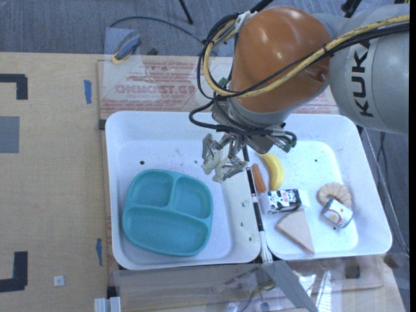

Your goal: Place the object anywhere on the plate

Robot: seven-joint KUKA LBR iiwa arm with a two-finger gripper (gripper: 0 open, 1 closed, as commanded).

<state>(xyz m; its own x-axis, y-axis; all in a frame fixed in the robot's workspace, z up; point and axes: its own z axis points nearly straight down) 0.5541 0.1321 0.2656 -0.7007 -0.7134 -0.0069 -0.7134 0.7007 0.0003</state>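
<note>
The plate, teal with three sections, sits bare in the left bin, so I judge the placing is not done. My gripper hangs just up and right of it, over the left bin's right edge near the divider; I cannot tell what, if anything, it has. In the right bin lie a banana, an orange stick, a small carton, a wedge and a croissant. My wrist points steeply down from the right.
</note>
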